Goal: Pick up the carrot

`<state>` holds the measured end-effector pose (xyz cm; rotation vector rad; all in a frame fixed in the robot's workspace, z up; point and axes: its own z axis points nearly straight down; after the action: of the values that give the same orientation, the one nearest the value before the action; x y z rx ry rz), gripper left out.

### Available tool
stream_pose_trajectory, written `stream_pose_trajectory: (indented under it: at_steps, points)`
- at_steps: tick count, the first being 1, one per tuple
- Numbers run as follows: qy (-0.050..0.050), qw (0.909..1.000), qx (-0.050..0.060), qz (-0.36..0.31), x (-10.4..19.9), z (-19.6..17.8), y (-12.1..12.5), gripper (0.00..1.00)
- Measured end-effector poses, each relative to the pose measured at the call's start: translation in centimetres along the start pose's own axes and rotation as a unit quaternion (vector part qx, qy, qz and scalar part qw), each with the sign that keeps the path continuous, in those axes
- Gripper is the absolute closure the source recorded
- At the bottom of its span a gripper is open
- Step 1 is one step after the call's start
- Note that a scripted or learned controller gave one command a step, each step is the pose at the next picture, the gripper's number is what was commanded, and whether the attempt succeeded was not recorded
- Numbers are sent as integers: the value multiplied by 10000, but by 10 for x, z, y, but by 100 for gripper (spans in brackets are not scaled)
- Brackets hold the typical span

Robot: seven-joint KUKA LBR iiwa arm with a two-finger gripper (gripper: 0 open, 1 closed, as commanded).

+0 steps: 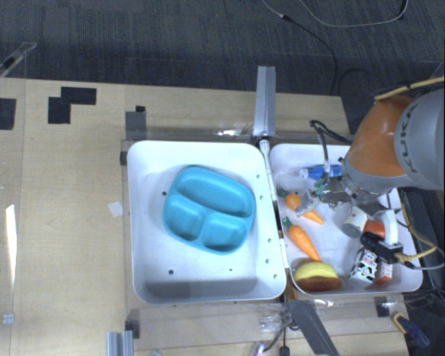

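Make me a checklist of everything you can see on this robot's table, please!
Surface: bench bearing two white bins, left bin and right bin.
Job's things: carrot lying in the right bin, not held.
Clutter: blue tray in the left bin; apple, small orange piece and a bottle in the right.
Pincer: pincer above the right bin; fingers unclear.
Cables: black cable on the floor.
Surroundings: dark carpet.

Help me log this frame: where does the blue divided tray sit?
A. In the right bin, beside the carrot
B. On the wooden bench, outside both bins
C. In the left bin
C: the blue divided tray lies inside the left bin, while the carrot lies in the right bin.
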<state>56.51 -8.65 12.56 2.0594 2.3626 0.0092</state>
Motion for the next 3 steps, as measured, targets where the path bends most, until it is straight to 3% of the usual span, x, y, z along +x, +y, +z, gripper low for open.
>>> stream_pose_trajectory:
  at_steps: [1,2,3]
  points:
    - [0,10000,0,0,0,0,0,0]
    - [2,9991,-4,-415,-8,36,16,0]
    - [3,9991,-41,-425,-7,24,19,100]
